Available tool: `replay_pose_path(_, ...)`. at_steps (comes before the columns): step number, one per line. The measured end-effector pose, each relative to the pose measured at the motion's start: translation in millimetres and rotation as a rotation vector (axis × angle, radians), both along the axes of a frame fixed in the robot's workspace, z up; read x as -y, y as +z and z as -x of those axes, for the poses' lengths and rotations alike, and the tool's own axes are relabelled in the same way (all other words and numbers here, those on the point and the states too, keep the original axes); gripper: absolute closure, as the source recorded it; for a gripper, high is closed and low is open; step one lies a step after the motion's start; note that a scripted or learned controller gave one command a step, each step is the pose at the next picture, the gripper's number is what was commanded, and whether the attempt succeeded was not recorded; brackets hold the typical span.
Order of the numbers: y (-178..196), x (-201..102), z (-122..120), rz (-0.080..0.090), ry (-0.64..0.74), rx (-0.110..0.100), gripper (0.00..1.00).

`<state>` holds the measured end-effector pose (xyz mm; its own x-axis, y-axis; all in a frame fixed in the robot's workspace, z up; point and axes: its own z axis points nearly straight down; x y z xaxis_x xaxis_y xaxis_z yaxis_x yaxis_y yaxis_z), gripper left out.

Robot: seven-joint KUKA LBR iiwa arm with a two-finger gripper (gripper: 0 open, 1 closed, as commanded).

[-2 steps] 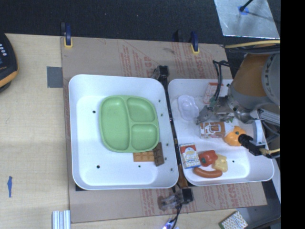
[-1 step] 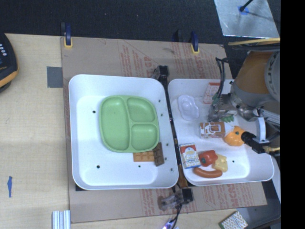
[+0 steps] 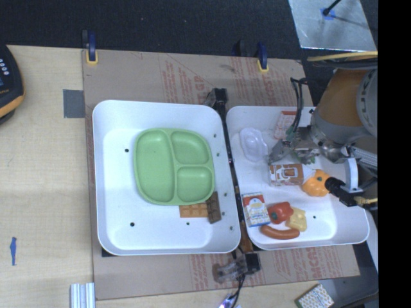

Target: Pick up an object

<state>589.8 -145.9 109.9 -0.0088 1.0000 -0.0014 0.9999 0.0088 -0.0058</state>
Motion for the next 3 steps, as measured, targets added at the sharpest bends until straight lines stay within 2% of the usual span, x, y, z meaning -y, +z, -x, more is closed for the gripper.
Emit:
replay_pose_path(1,-19,21,7,-0.001,-0.005,-0.001,0.00)
replay_pose_path(2,-17,65,-17,0.001,-0.007,0.006,0.00)
replay_pose_path(3,90,32,-40,0.000,-0.002,0.013,0.00)
